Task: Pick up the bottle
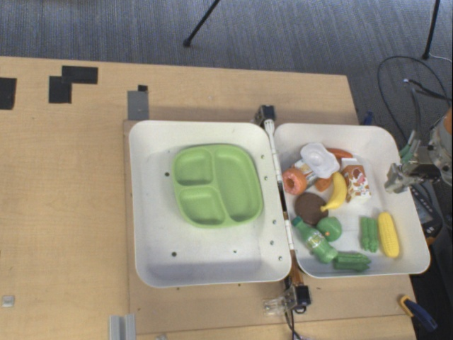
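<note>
Where the right bin (417,261) meets its left wall, toward the near-left corner: green bottle (314,241), lying on its side, slanted, cap end toward the left wall. Touching or just beside its upper end, brown round piece (309,206); just right of that, green round piece (329,227) and banana (338,191). At the bin's near edge, just beside the bottle's base, a dark green vegetable (351,261). Toward the near-right corner, corn cob (388,234) beside a green pod (369,234). Farther back, a doughnut (294,181) by the left wall and a white item (319,159). In the left bin (148,261), a green divided plate (214,185). At the right bin's right edge, gripper (400,176), above the rim, well apart from the bottle, nothing seen held; fingers spread or pressed together, cannot tell.
</note>
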